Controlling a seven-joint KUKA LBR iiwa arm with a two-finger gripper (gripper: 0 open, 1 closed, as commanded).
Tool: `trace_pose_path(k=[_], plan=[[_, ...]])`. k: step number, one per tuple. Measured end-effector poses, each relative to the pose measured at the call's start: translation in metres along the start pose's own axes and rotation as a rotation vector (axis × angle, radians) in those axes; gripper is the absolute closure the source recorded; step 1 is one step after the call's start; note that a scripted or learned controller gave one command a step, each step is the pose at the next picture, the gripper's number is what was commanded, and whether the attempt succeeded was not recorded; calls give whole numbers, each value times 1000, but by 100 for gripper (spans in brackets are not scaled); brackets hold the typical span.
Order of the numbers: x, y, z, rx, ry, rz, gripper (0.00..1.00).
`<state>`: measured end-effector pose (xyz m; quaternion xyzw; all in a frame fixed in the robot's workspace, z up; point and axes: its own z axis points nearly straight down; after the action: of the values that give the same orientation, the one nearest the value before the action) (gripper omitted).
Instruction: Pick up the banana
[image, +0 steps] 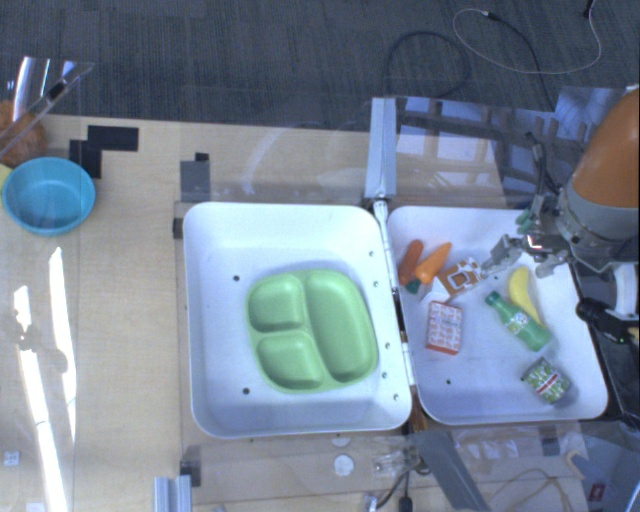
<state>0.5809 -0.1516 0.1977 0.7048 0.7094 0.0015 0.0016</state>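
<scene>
- Where the right-hand bin (590, 400) holds the loose items, the banana (522, 293) lies near its upper right, yellow, running top to bottom at a slight slant.
- Gripper (528, 243): poised just above the banana's upper end, at the tip of the grey arm with its orange band (612, 160) entering from the right; the jaws' state cannot be told, since the metal parts blur together, and nothing is seen clamped between them.
- Green bottle (519, 320): lying tilted, touching or just beside the banana's left side and lower end.
- Two orange carrots (424, 262): side by side near the bin's upper left, well apart from the banana.
- Small brown-and-white packet (461, 277): between carrots and gripper; its print is too small to read.
- Red-and-white carton (444, 327): flat, below the carrots.
- Green-patterned can (545, 381): on its side, lower right of the bin.
- Left bin (215, 300): carries a green compartment plate (312, 329) near its middle.
- Blue bowl (48, 195): on the wooden surface (110, 330), far left.
- Arm body: cut off by the right edge; possibly it hides part of the bin's right rim.
</scene>
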Motion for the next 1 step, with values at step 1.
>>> trace_pose_path(k=[1], plan=[[-53,28,67,-1,-1,-100,0]])
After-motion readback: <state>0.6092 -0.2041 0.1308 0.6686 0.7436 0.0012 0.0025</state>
